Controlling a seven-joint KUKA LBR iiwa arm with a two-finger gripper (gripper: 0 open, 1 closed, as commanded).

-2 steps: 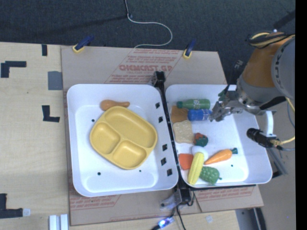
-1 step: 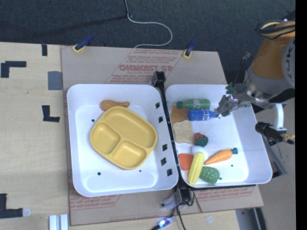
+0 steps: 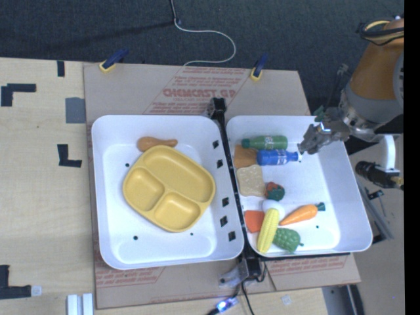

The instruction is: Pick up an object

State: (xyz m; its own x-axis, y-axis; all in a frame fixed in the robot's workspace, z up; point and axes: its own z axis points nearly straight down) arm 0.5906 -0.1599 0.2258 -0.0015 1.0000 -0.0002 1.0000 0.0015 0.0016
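- Plastic food crowds the near end of the right bin: a corn cob lies beside a green broccoli piece, with a carrot just behind them and an orange-red piece touching the cob's left side.
- Mid-bin, a slice of bread lies flat, and a small red-and-green item sits just beside it, too small to name.
- Further back, a blue bottle lies on its side, a green bottle just behind it, both pointing across the bin.
- Over in the left bin, a yellow divided plate takes the middle, with a drumstick at its far edge.
- At the far right, the gripper hangs over the right bin's back corner, near the blue bottle's cap end; nothing shows between its tips.
- Whether the pincer stands apart or together cannot be told; it reads as a dark blur.
- Judging by position, this is the approach step: no object has been lifted yet.
- Next move calls for dropping onto one item, likely the blue bottle, straddling its narrow body cleanly.
- Most of the arm is cut off at the right.
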